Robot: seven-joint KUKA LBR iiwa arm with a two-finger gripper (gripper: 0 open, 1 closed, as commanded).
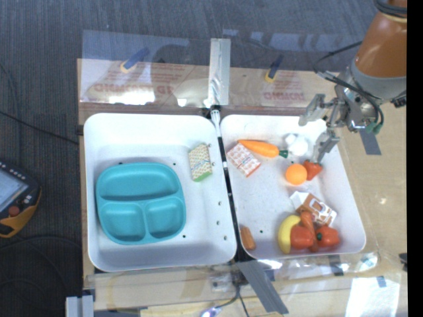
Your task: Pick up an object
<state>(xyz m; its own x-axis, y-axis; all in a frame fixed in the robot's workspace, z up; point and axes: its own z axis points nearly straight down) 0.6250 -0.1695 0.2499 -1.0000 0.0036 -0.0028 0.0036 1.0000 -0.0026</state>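
Observation:
My gripper hangs over the back right corner of the right bin, fingers spread open with nothing between them. Just left of it lies a small white object. An orange ball and a small red piece sit just below the lower finger. A carrot and a red-and-white packet lie at the bin's back left. A banana, red fruit and a small carton crowd the front right corner.
A brown sausage-like piece lies by the right bin's front left wall. The left bin holds a teal divided plate and a yellow-green patterned block. A metal post stands behind the divide between the bins.

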